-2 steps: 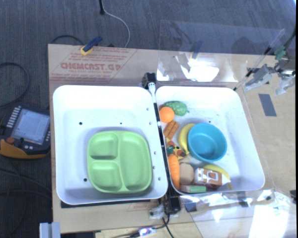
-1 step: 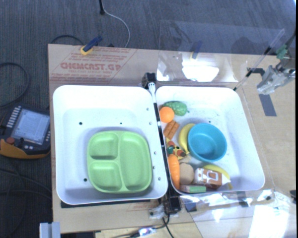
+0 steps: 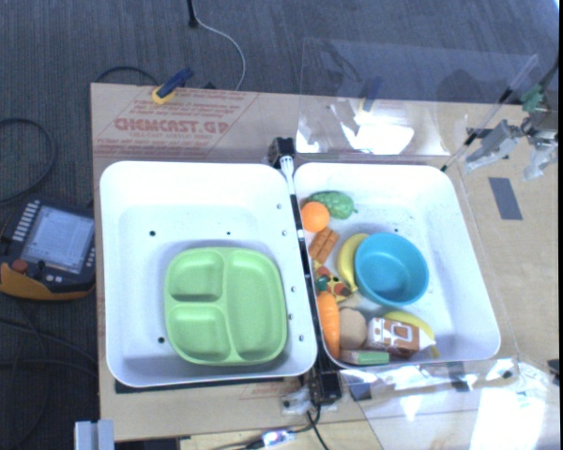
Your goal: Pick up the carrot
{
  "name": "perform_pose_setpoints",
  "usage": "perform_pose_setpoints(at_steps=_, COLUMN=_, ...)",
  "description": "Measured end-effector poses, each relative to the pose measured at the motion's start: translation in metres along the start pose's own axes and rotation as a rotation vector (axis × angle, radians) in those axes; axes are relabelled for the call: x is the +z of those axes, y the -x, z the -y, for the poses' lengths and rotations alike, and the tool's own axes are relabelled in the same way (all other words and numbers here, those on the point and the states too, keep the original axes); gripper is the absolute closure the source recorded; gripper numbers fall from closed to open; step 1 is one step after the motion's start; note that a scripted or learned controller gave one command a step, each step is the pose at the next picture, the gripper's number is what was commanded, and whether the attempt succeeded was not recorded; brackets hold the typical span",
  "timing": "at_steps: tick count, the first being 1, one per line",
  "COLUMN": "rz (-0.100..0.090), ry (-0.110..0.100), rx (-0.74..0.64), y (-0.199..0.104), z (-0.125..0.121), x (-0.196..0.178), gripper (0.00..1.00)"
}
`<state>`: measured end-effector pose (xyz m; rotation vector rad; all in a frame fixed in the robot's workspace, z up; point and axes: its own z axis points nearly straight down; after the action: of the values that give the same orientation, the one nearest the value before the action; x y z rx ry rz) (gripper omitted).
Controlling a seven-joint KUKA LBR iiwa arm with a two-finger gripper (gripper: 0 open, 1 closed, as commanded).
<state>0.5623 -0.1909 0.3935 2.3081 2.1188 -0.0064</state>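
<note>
Carrot [image 3: 328, 321] lies in the right bin [image 3: 469, 242] against its left wall, beside the blue bowl [image 3: 391, 269]. Jaws' state cannot be told; green plate [image 3: 227, 305] occupies the left bin [image 3: 131, 223].

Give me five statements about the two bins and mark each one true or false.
1. The carrot lies in the right bin. True.
2. The green plate sits in the right bin. False: it sits in the left bin.
3. The blue bowl is in the same bin as the carrot. True.
4. The gripper holds the carrot. False: it is at the view's upper right, away from the carrot.
5. The carrot lies on the green plate. False: it lies beside the right bin's left wall.
</note>
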Motion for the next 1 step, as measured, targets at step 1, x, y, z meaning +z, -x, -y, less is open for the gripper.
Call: perform_pose_setpoints(at_steps=1, rz=0.004, ry=0.003, rx=-0.002, y=0.0000, z=-0.0012, x=-0.0105, gripper=1.00)
